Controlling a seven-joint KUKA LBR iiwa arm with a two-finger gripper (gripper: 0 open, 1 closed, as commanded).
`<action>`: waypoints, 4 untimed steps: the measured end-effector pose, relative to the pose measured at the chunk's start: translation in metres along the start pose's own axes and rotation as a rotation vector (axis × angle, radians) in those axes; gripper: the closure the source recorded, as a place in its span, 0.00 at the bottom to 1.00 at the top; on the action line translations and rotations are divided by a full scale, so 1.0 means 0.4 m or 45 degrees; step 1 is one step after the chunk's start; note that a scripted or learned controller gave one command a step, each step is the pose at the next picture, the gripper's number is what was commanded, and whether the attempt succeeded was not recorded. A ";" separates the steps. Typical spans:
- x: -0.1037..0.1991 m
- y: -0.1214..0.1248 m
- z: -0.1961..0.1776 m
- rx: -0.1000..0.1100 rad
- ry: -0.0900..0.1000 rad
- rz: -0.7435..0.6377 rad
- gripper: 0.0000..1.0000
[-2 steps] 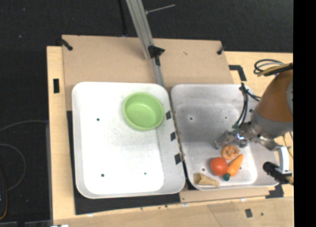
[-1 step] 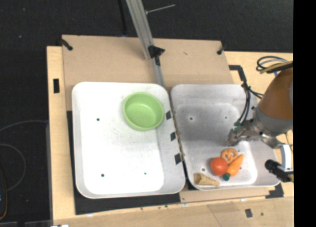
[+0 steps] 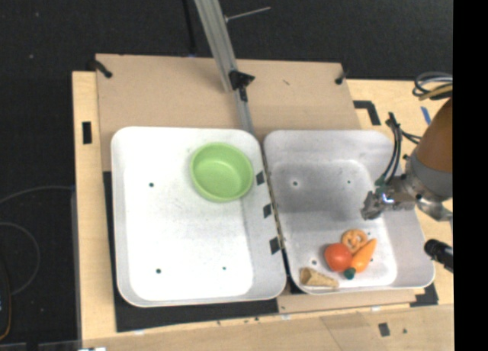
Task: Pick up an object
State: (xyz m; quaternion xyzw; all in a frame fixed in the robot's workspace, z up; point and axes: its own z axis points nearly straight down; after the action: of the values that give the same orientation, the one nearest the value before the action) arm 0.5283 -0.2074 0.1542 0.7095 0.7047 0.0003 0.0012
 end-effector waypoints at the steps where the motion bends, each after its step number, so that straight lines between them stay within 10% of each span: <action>1: 0.018 -0.006 -0.142 -0.008 -0.002 -0.014 1.00; 2: 0.011 0.021 -0.289 -0.008 -0.003 -0.014 1.00; 4: 0.251 0.067 -0.237 0.003 0.002 -0.016 1.00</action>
State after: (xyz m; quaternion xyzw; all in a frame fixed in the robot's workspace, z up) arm 0.5557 -0.1070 0.2489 0.7050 0.7092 -0.0002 -0.0002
